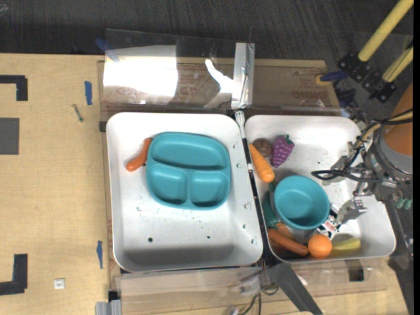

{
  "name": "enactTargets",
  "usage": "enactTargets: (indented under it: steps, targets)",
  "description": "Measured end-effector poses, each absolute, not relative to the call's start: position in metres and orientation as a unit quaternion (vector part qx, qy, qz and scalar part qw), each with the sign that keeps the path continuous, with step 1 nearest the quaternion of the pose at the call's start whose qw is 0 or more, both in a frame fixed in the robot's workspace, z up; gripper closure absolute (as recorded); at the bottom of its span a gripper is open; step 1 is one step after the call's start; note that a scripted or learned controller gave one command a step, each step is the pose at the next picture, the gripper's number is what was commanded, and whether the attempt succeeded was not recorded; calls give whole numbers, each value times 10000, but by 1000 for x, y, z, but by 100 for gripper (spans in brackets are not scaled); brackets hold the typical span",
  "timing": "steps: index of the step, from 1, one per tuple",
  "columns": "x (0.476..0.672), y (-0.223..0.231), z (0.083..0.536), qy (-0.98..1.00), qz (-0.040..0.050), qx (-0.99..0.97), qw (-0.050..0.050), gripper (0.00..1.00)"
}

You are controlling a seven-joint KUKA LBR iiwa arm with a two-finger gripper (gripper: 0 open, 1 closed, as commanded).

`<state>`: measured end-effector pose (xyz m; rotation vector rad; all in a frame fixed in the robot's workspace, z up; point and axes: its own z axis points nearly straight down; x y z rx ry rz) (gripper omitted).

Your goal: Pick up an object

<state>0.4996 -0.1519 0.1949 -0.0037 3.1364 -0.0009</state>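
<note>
Teal cup (300,202) low in the right bin (321,146), gripper (351,210) just beside it, at right of frame.

White left bin (190,238) at centre, carrying a teal divided plate (188,169) with an orange carrot (138,155) against its left edge. Over to the right bin: purple grapes (282,149), a brown piece (262,146) and a second carrot (262,165) at upper left, an orange ball (319,246), yellow banana (346,243) and reddish sausage (287,241) crowding the lower rim. Gripper down low over the bin floor, right of the cup, nothing seen held; spread or pressed together, cannot tell.
</note>
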Motion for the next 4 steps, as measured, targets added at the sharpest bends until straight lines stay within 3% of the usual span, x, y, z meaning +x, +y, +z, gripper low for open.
enactTargets:
  steps: [1, 2, 3, 4]
  targets:
    - [586, -171, 135, 9996, 4, 290, 12, 0]
    - [629, -117, 90, 9955, 0, 950, 65, 0]
    - [574, -93, 91, 9912, 5, 1326, 61, 0]
    - [660, -135, 149, 9974, -5, 720, 48, 0]
